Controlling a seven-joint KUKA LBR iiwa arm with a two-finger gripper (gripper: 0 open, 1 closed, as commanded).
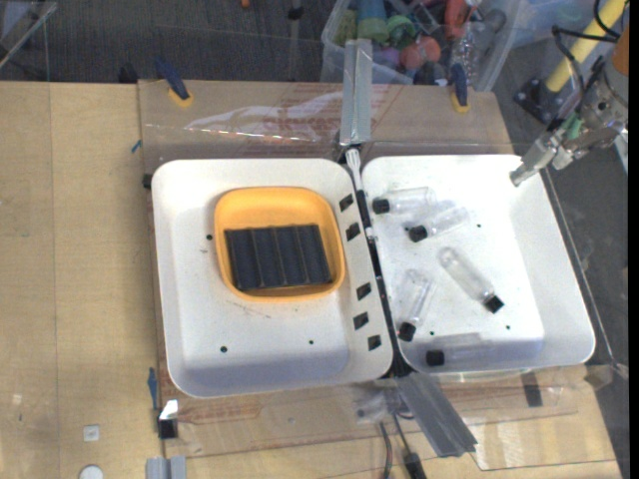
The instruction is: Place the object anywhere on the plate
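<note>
Counting across the wooden bench [70, 267], two shallow white bins sit side by side: the left bin [185, 297] and the right bin [544, 297], touching along a middle seam marked by a row of small black clips [361, 292]. One rounded orange plate [275, 239] lies in the left bin, and one black ribbed rectangular pad [278, 257] rests on it, covering most of its floor. Five clear plastic bottles with black caps lie scattered in the right bin: one near the seam at the top [399, 203], one just below it [437, 222], one slanted toward the lower right [469, 279], one small one by the seam [411, 302], and one along the front wall [459, 352]. Their transparent bodies blur into the white floor, so outlines are hard to trace. None touches the plate. The claw [521, 173] hangs over the right bin's upper right corner, well apart from every bottle; whether it is spread or pressed together I cannot tell, and the arm is cut off by the edge. Behind the bins stands a clear tub of coloured toys [419, 18].
</note>
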